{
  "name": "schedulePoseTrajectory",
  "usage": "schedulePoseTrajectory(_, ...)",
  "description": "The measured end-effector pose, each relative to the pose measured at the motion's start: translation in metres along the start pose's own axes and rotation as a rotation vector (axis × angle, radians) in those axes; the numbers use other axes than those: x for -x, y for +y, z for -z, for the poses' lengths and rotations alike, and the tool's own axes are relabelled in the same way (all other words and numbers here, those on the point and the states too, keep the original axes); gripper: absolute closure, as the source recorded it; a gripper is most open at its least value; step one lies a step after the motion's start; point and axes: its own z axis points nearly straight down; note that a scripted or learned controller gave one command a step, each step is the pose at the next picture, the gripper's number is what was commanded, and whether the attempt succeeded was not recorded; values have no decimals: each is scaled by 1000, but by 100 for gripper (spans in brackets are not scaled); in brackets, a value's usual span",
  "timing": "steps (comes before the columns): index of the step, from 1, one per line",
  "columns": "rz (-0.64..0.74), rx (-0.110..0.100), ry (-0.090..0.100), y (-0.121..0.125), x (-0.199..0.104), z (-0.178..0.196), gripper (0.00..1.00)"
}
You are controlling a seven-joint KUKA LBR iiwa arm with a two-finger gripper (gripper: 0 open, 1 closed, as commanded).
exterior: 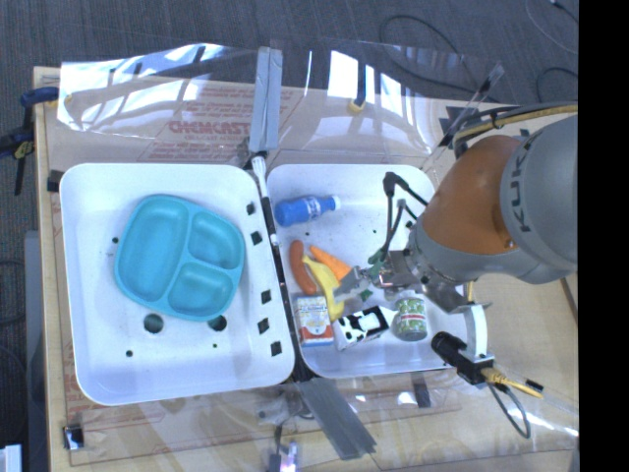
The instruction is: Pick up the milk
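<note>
Surface (59,106): brown board under clear plastic sheeting, bearing two shallow white bins side by side. Left bin (88,362): holds one blue divided plate (182,256), three compartments, lying flat toward the bin's centre. Right bin (393,187): holds the remaining items. Blue bottle (303,208): lying on its side near the upper left corner of the right bin, cap pointing right. Orange carrot-shaped item (301,266), a second orange piece (329,262) and a yellow banana (326,283): clustered together left of centre, touching or overlapping. Small carton with red and white label (313,321): just below the cluster, against the bin's left wall. Milk (362,325): small black-and-white cow-patterned carton, near the lower edge of the right bin, just right of the labelled carton and left of a green-labelled can (411,318). Arm (511,209): grey with orange band, reaching in from the right over the right bin. Tool (366,281): low above the milk and beside the banana; whether its fingers are apart or together cannot be told, and the milk is not seen between them.
</note>
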Motion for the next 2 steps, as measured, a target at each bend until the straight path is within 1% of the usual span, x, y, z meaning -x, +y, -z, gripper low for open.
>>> schedulePoseTrajectory(1, 6, 6, -2, -6, 55, -78, 0)
schedulePoseTrajectory(2, 95, 5, -1, 11, 56, -78, 0)
